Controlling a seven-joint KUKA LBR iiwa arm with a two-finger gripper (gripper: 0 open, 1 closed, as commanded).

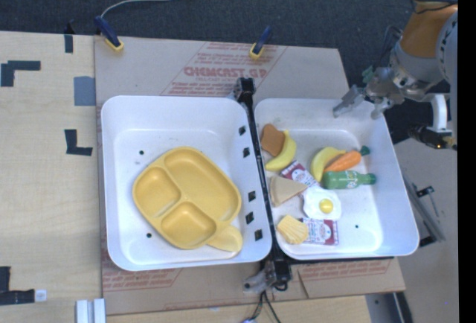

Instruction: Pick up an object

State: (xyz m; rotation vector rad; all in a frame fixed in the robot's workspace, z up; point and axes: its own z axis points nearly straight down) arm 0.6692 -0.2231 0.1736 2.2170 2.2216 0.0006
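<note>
The objects for picking lie in the right bin (pixel 387 165), all resting on its floor and none lifted. Taking the fried egg (pixel 322 205) as the reference: a green bottle (pixel 348 180) lies on its side just up and right of the egg, with an orange carrot (pixel 343 161) touching the bottle's upper side and a yellow banana (pixel 323 161) against the carrot's left end. Left of the egg sits a pale cheese wedge (pixel 285 189). Above that wedge a second banana (pixel 282 156) curves beside a brown cookie-like piece (pixel 272 139), the farthest item up and left of the egg. Below the egg lies a red-and-white packet (pixel 323 231), and a yellow ridged piece (pixel 291 229) sits below and left of it.

The gripper (pixel 360 103) hangs over the upper rim of the right bin, well above and right of the egg, apart from every object. Its two fingers (pixel 343 106) are spread wide with nothing between them. The grey arm with its orange band (pixel 431 16) extends off to the right.

Well left of the egg, the left bin (pixel 119 128) holds a yellow divided tray (pixel 186 196). Both bins sit on cardboard (pixel 216 68) clipped to the bench by two yellow-and-blue clamps (pixel 109 33).
</note>
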